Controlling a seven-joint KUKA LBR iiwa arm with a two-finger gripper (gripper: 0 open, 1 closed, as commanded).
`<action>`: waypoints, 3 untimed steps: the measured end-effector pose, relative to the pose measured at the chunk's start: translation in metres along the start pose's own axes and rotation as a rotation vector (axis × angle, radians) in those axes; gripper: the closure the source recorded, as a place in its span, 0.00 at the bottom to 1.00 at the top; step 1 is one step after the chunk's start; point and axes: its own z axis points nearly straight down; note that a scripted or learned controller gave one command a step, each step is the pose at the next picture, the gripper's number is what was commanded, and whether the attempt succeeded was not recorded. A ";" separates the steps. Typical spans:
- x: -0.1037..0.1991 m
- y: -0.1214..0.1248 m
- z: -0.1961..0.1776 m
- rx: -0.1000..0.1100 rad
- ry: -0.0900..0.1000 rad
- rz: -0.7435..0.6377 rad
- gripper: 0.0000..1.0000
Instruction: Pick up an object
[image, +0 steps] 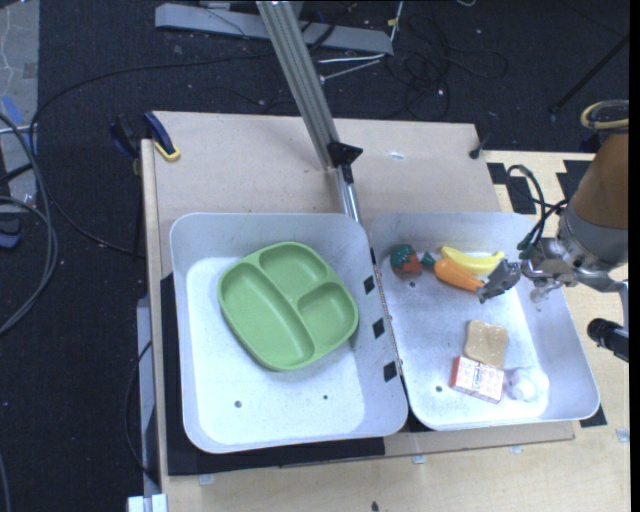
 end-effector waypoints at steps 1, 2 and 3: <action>0.001 0.003 -0.008 -0.013 -0.003 -0.004 0.00; 0.001 -0.007 0.048 -0.008 -0.001 -0.001 0.00; 0.001 -0.005 0.094 -0.015 -0.005 -0.001 0.00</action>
